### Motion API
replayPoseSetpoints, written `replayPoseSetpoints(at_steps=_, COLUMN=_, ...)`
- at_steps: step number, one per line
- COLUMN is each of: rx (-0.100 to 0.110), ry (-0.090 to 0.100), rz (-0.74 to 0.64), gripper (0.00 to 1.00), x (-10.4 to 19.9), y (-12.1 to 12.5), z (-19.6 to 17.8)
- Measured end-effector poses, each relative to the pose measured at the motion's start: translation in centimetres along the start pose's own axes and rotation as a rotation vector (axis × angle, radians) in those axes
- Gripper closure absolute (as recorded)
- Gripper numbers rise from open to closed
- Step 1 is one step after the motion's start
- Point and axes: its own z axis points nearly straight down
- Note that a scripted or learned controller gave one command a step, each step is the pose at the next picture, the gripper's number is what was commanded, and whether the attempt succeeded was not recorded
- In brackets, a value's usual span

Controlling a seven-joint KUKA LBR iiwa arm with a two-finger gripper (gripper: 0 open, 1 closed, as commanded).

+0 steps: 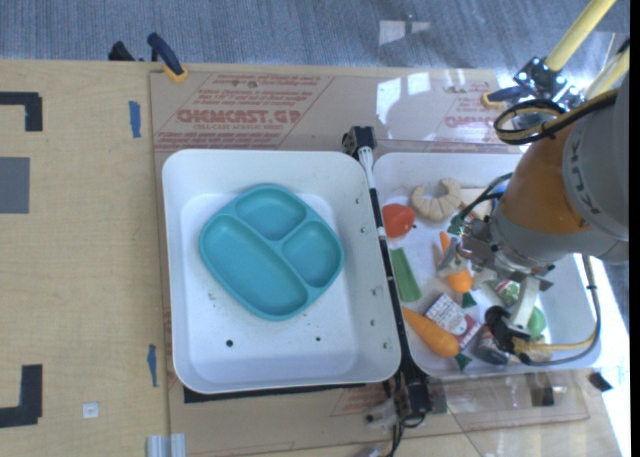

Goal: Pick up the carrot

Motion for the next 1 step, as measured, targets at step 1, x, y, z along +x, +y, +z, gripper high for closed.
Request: replayPoseSetpoints(at_steps=1, rx=0.02, ry=-0.001, rz=0.184, gripper=1.0, x=3.42, y=-1.87, z=-8.42)
